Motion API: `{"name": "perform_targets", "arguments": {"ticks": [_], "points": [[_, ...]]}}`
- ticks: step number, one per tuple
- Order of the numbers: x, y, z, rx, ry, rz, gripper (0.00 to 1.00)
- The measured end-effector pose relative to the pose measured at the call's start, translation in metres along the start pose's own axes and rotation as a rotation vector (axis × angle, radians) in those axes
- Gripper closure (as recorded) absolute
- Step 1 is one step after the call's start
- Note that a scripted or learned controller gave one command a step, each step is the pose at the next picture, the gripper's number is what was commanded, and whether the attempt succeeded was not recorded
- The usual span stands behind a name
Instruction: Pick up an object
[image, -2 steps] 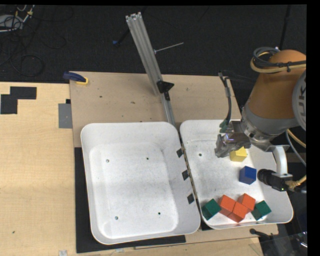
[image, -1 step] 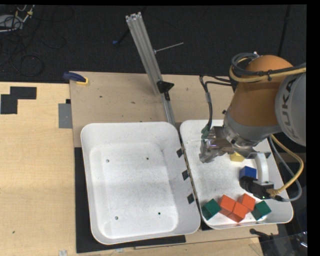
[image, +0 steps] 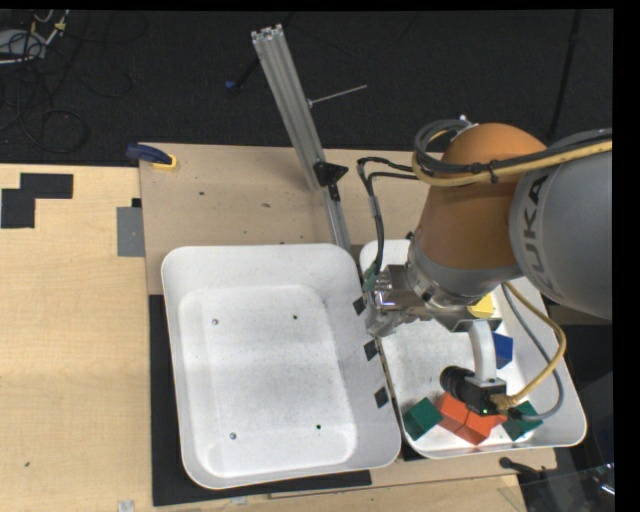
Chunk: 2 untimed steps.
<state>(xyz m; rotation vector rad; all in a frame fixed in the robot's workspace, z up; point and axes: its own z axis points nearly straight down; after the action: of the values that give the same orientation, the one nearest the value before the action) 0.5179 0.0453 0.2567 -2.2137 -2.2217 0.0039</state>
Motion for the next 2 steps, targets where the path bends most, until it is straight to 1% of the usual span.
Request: {"name": "perform_targets", "arguments": {"ticks": [1,2], "points": [[0.052,-0.021,0.029,0.002,-0.001,-0.001,1.00],[0.051,-0.028,0.018,-0.003,-0.002,0.003,1.00]]}}
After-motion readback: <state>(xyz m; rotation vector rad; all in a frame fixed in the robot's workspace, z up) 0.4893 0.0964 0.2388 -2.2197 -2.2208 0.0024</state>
